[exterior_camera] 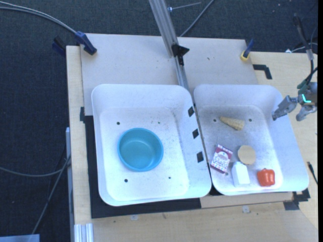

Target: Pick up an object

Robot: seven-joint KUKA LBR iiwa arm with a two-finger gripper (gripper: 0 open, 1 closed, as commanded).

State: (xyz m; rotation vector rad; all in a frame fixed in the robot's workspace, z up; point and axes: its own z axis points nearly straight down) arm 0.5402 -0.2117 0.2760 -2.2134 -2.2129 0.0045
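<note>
The right bin (282, 135) holds a tan cone-shaped piece (232, 122), a red and white packet (221, 159), a round tan disc (247, 155), a white block (240, 175) and a red pepper (266, 177). A blue bowl (141, 149) sits in the left bin (108, 180). My gripper (292, 110) hangs over the right bin's right rim, apart from all the objects. Its two grey fingers are spread open with nothing between them.
A slanted metal pole (166, 26) crosses the back of the bench and ends between the bins. Blue (86, 43) and yellow (246, 54) clamps hold the board's back corners. Cables run over the dark floor at the left.
</note>
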